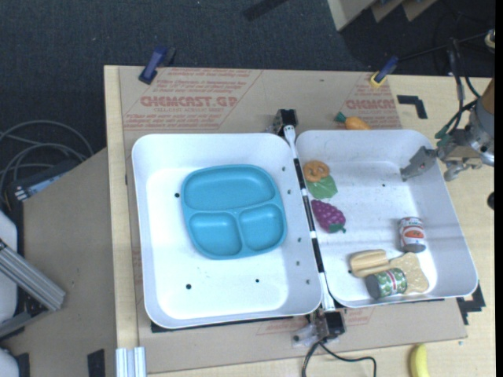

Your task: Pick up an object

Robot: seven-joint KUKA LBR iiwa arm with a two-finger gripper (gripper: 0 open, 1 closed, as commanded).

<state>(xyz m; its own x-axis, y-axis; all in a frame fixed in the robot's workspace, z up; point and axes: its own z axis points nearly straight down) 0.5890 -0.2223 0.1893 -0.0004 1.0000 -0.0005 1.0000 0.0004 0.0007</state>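
2 white bins sit side by side on the bench: the left bin (157, 289) carries a blue divided tray (233, 210), and the right bin (369, 151) has every loose piece, with a pretzel (316, 168), purple grapes (328, 215), a hot dog bun (368, 261), a green can (386, 283) and a small red can (411, 235) all lying on its floor. at the far right edge the end effector (436, 162) hangs over the bin's upper corner, fingers apart with nothing between them. judging by that, no pick has happened; choosing, descending, closing and lifting all remain.

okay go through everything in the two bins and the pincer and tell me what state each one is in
Blue tray: flat, upright, nothing in its compartments.
Red can: standing.
Green can: lying on its side.
Hot dog bun: lying flat.
Grapes: lying flat.
Pincer: open, holding nothing.
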